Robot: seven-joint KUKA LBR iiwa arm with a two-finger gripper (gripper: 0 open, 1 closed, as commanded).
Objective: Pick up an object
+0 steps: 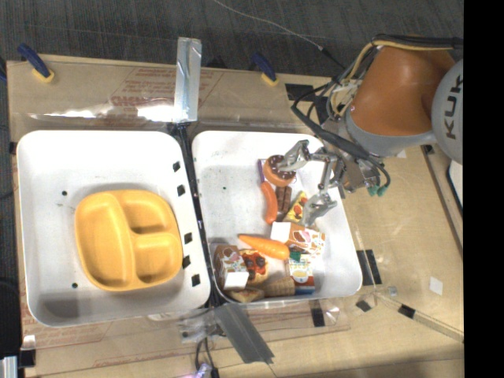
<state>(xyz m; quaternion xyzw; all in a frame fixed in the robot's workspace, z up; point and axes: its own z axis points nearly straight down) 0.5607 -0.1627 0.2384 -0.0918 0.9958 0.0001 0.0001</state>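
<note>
My gripper (309,181) hangs over the right bin (228,172), its two metal fingers (296,157) spread apart with nothing between them. Just left of it lie a brown round toy (277,168) and an orange sausage-shaped piece (271,203). A small yellow-red packet (298,208) sits under the lower finger. Nearer the front of the bin are an orange carrot (264,246), a white box (280,231) and several other toy food items (236,268).
The left bin (47,156) holds a yellow divided tray (126,237). A dark divider runs between the bins. The arm's orange band (398,85) and cables sit at the upper right, above the bin's far right corner.
</note>
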